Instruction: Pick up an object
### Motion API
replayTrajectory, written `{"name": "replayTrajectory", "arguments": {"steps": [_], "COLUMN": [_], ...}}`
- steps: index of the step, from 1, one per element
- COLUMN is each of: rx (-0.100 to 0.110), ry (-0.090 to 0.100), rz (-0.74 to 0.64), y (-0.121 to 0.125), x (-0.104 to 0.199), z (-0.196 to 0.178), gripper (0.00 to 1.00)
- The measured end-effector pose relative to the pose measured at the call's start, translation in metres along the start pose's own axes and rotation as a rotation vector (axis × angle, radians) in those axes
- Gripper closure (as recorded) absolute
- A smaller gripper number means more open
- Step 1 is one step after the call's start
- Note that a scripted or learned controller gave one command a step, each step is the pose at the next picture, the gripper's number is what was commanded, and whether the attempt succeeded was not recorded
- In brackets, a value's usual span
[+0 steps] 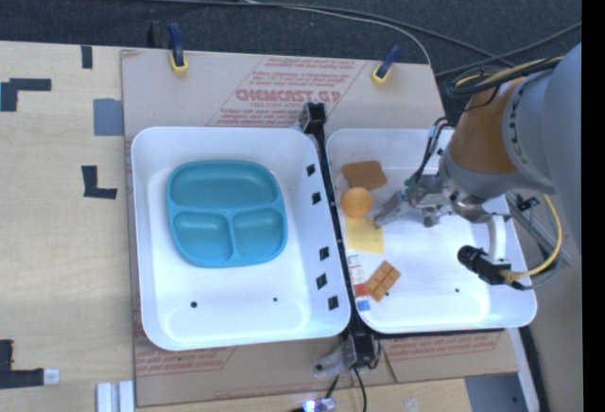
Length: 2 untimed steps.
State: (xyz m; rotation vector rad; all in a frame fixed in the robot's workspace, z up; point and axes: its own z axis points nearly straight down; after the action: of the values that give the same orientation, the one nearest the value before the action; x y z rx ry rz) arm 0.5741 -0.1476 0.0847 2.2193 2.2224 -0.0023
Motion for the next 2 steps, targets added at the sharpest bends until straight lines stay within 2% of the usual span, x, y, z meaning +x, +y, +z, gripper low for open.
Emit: {"name": "replayTrajectory", "arguments": {"steps": [1,2], "rx": [-0.004,-0.005], "ry": [-0.003,0.001], "rz": [0.000,0.000], "y": [0.001,-0.001], "x": [-0.001,0.002], "z": [-0.012,-0.074], "gripper": [1.00,1.00]}}
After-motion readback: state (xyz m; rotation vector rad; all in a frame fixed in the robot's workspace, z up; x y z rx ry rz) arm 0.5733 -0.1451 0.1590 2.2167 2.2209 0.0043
